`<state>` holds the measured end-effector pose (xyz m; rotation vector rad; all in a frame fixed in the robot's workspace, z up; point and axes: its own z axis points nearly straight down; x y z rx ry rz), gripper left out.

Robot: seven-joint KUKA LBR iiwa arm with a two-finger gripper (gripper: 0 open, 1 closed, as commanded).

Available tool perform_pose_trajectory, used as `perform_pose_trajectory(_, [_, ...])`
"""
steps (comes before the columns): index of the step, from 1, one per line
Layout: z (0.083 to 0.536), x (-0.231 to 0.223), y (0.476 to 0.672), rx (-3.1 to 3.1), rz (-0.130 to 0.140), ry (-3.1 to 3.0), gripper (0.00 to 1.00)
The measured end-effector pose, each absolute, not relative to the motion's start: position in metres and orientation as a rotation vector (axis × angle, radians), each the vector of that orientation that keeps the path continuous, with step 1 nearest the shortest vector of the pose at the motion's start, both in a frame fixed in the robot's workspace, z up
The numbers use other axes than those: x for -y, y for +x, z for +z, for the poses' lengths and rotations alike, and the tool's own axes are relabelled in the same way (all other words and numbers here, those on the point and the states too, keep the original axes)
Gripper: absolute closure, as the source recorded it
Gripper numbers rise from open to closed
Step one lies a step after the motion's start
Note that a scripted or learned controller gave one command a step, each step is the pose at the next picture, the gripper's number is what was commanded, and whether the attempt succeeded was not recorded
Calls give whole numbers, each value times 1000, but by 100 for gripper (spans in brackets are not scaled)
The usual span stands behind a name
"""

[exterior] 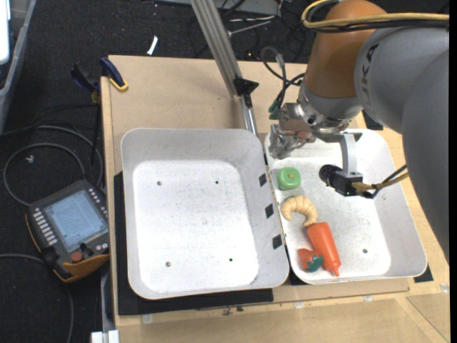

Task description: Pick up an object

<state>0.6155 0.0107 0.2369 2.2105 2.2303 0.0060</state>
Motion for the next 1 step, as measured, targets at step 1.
perform_pose_trajectory(1, [244,-66,629,-2231,6,2211,100])
